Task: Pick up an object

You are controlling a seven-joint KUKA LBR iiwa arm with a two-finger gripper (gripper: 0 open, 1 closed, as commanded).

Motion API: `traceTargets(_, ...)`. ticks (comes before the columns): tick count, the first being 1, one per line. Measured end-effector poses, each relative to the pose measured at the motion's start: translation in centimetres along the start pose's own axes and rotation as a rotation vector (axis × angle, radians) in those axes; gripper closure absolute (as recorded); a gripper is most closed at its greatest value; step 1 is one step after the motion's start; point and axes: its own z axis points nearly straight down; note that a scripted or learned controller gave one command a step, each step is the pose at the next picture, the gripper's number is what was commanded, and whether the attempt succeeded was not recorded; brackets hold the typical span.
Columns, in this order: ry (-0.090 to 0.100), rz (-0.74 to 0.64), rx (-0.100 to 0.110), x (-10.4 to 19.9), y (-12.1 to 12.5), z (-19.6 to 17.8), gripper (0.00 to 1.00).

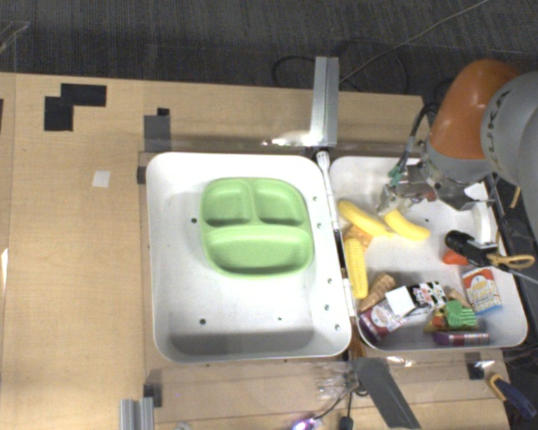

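Hovering at the upper right over a banana, the gripper holds nothing visible; finger spread unclear, pickup undone.

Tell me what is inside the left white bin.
The left white bin holds one green plastic tray with three compartments, lying flat. Whatever is beneath that tray is covered.

— Bins? Two white ones: left bin, right bin.
— Trays? One green divided tray.
— Bananas? Two: banana, second banana.
— Corn? One corn cob.
— Remaining small items? Heaped together, uncountable.
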Motion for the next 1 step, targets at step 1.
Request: traceTargets(1, -0.002, 0.178, 0.003, 1.9, -1.77, -7.65, 1.0)
